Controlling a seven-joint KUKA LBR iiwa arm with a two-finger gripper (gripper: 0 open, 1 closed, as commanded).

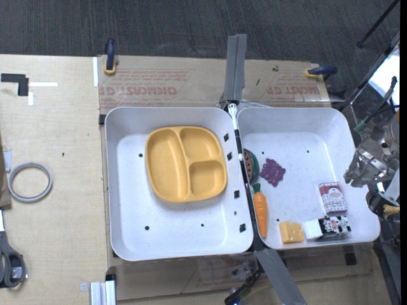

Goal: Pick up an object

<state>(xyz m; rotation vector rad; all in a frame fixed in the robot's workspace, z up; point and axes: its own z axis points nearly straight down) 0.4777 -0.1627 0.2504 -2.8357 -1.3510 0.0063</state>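
The right bin (299, 142) holds several small toys. A purple grape bunch (272, 171) lies near its middle, and an orange carrot (260, 213) lies along its left wall below a watermelon slice (250, 164). A yellow cheese wedge (292, 232) and a white and black piece (327, 227) sit near the front wall. A red and white packet (332, 198) lies just behind them. My gripper (361, 170) hangs over the bin's right rim, to the right of the packet and apart from every toy. Nothing shows in its grasp.
A yellow divided plate (186, 164) lies in the left bin (109, 196). On the bench to the left are a grey tape roll (28, 182) and scissors (9, 267). Clamps (110, 56) (321, 72) hold the cardboard behind the bins.
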